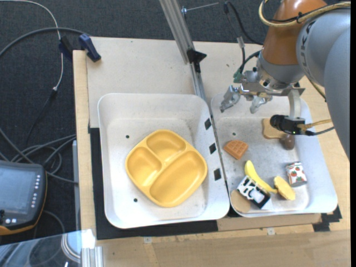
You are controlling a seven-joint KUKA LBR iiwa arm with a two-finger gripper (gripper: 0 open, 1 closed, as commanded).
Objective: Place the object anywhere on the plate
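The tabletop (pixel 139 60) is a pale, matte wooden board carrying two shallow white bins with rounded corners. In the left bin (pixel 111 110) lies the plate (pixel 166 167), a smooth yellow plastic dish of rounded-square shape, split by raised ridges into three compartments, two small ones and one large.

The right bin (pixel 322 182) holds several small pieces. A waffle (pixel 236 148), orange-brown with a gridded surface, sits near the bin's left wall. Below it a curved yellow banana (pixel 256 177) rests just beside a black-and-white block (pixel 253 192), and a short yellow wedge (pixel 285 188) lies to their right. A small carton (pixel 296 174) with red and white print stands near the right wall. A flat tan piece (pixel 273 129) shaped like a slice of toast lies at the upper part of the bin, with a brown rounded lump (pixel 287 142) touching its lower edge.

The grey arm with its glossy orange band reaches over the right bin's upper rim. The jaws (pixel 243 101) hang there spread apart, metallic and bare, grasping nothing, well apart from the plate and above the waffle.
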